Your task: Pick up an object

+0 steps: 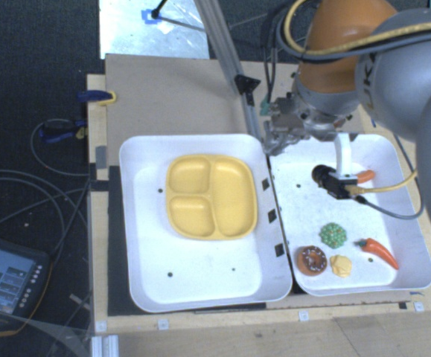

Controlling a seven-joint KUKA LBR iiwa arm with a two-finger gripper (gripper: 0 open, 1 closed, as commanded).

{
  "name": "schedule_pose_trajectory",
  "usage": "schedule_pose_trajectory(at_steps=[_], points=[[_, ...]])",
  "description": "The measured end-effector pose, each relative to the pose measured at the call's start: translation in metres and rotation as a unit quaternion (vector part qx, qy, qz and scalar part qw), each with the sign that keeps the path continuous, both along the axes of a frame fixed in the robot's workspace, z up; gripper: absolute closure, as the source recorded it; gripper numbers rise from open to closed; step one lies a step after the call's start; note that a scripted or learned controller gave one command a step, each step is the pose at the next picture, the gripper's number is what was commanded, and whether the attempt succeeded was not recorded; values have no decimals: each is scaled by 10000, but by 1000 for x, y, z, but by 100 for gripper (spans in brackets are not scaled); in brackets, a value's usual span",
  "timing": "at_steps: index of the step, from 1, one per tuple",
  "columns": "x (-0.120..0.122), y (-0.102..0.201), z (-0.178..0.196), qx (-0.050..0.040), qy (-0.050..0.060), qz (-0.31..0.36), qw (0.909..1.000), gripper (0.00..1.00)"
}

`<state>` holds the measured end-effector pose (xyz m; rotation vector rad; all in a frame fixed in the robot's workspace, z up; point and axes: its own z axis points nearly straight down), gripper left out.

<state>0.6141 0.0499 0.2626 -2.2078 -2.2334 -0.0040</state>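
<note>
End effector (275, 140) hangs over the right bin (301, 218).

Glossy yel. plastic plate (212, 196), smooth wht plastic bins (200, 277), matt brown board bench (170, 95), shiny orange arm band (345, 28).

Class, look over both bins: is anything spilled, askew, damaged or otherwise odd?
Nothing stands out. The yellow divided plate lies flat in the left bin; the doughnut, green piece and carrot lie apart in the right bin.
</note>
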Motion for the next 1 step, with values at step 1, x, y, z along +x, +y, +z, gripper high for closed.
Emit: schedule_pose_trajectory(at_steps=[1], points=[[-8, 49, -2, 0, 3, -5, 10000, 100]])
